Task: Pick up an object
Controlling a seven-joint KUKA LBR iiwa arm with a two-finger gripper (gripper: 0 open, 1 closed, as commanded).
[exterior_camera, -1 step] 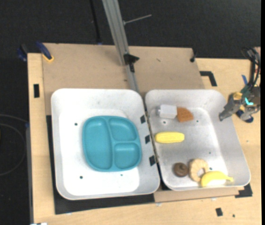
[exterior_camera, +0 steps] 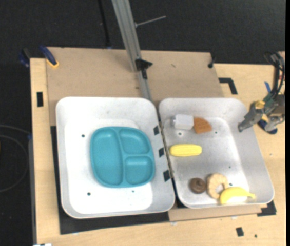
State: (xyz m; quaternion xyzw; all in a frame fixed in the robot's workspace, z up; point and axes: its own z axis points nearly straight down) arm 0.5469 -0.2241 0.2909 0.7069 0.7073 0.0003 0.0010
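Across the wooden bench [exterior_camera: 98, 73], two shallow white bins lie side by side, their inner rims touching. The left bin [exterior_camera: 73, 188] is smooth plastic with rounded corners and carries a teal plate [exterior_camera: 121, 155] moulded into three compartments. The right bin [exterior_camera: 247, 152] holds all the loose objects. A ribbed aluminium post [exterior_camera: 127, 29] slants up from the seam between the bins and is cut off by the top edge.

At the right edge only the end of the arm shows, small and blurred. Its gripper [exterior_camera: 251, 119] hangs tilted over the right bin's far right rim, well apart from every object, and whether it is spread or closed cannot be made out.

Along the bin's far side a white block [exterior_camera: 184, 121] sits just beside an orange-brown wedge [exterior_camera: 202, 125]. Below them a knobbly yellow cob [exterior_camera: 186, 150] lies on its side near the seam. At the near corner a yellow curved piece [exterior_camera: 235, 195] touches a tan disc [exterior_camera: 216, 184], which leans against a dark brown ring [exterior_camera: 197, 185]. Their materials are too small to tell.
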